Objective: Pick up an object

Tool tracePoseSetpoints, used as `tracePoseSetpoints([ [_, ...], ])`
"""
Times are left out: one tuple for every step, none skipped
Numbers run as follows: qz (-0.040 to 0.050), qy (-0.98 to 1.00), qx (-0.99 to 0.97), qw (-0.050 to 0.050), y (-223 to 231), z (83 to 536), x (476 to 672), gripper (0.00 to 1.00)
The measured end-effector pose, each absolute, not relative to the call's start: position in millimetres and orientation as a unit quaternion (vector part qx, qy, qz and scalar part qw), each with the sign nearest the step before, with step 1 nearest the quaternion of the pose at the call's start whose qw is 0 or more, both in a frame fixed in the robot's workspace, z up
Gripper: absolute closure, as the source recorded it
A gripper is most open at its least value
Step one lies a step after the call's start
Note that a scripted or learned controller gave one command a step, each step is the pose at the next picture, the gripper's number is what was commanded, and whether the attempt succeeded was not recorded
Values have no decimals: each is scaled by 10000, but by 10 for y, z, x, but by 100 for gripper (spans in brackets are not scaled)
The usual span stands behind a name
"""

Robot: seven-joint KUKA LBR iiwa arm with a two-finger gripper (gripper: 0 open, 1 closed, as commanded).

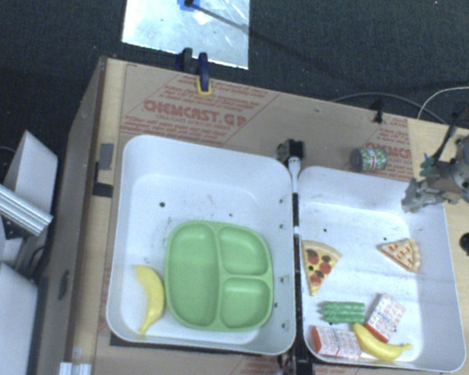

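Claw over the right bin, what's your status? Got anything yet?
Claw above right bin's far corner, nothing seen held. Nearest item: pizza slice, lying loose. Nothing between them.

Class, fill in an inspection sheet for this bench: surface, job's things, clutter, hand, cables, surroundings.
Surface: cardboard-covered bench bearing left bin and right bin.
Job's things: right bin holds two pizza slices, green beans, two small boxes, banana; left bin holds green divided plate, banana.
Clutter: small can behind the right bin.
Hand: hand above right bin's far corner.
Cables: cable on bench's rear.
Surroundings: dark carpet, metal sheet.
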State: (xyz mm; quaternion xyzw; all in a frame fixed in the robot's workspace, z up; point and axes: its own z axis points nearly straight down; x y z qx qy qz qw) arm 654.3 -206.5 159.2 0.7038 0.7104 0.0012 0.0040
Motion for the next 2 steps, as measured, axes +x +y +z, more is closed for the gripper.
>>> tracePoseSetpoints([
  [13,7087,7055,28,-2065,2229,6608,100],
  [17,7092,7050,16,-1479,2508,6660,100],
])
